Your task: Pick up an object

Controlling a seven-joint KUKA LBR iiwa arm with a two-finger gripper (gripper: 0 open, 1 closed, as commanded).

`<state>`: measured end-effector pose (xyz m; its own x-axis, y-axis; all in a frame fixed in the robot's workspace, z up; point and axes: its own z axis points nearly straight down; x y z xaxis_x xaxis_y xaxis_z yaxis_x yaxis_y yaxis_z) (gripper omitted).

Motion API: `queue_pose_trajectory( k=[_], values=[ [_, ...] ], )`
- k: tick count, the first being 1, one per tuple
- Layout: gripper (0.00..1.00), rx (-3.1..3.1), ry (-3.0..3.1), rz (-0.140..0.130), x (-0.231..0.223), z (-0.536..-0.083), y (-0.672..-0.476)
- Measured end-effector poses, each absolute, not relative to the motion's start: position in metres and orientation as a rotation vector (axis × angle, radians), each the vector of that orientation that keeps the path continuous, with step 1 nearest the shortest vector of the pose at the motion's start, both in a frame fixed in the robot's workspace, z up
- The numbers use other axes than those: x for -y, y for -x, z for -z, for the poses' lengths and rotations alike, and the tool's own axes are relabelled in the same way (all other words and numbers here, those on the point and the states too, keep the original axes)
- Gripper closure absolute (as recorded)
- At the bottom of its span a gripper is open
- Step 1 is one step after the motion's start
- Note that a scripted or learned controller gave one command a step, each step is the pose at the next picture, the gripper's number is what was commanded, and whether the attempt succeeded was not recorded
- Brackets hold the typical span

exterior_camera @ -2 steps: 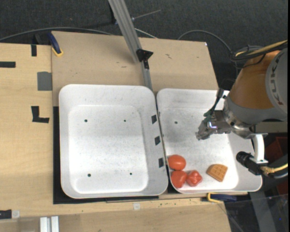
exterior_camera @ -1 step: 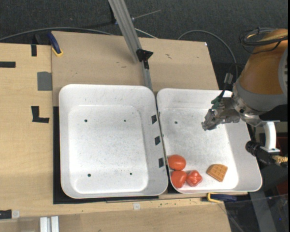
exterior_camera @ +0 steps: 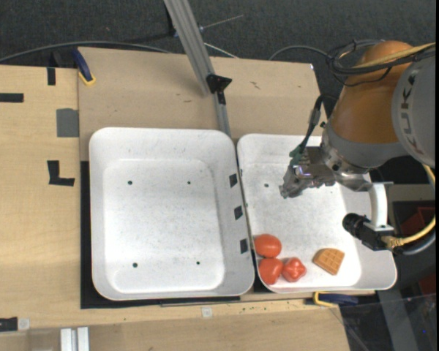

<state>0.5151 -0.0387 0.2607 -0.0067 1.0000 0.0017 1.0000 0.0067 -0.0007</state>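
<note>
We're watching the gripper hovering over bare floor in the right bin, grip unreadable; dropping here, we're risking missing the tomatoes clustered near the waffle.

Two white bins sit side by side on the wooden bench; a grey pole slants in above, black tape marks at left.

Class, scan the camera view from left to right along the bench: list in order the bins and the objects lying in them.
Left white bin → right white bin, holding a red tomato → red pepper-like piece → tan waffle-like piece. A second red piece below the tomato overlaps it in order, so it is left out.
</note>
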Motion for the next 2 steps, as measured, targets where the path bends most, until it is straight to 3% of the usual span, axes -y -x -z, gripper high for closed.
queue_pose_trajectory(
  k=[1, 2],
  values=[
    [1.00, 2.227, 2.213, -0.001, -0.010, -0.257, -0.512],
    [1.00, 2.228, 2.212, -0.001, -0.060, -0.254, -0.520]
  ],
)
